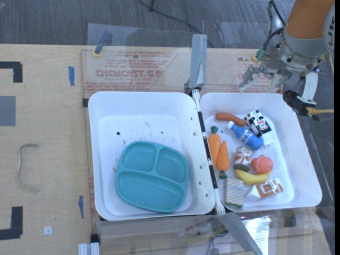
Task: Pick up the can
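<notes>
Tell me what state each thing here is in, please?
can: upright in the right bin, untouched
gripper: above the right bin's far edge, holding nothing
teal tray: flat in the left bin, compartments bare
banana: lying beside the can
carrots: lying side by side along the divider
blue bottle: lying on its side

The arm (pixel 308 15) is cut off by the top edge; the tool's (pixel 260 73) state is unclear.
</notes>
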Robot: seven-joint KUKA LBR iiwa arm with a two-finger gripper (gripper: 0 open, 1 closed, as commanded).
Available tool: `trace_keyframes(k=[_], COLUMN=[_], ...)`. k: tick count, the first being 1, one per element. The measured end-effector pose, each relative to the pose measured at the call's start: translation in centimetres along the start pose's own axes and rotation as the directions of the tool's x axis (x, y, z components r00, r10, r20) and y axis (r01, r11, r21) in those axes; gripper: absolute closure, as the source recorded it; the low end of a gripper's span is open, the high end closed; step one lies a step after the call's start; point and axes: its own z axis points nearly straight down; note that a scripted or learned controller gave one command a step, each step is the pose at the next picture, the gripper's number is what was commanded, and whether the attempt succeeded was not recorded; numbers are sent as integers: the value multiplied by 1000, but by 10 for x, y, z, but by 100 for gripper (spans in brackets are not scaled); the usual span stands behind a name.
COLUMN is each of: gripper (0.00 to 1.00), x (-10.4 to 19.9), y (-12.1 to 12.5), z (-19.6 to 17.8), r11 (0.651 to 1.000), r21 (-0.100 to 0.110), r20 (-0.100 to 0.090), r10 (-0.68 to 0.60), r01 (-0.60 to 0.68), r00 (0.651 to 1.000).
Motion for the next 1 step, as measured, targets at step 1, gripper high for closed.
trace_keyframes(k=[1], gripper=[0], x=[-29], y=[-27], z=[136], r11=[994], r21=[-28], r20=[2], r10=[106], r01=[-106], r00=[994])
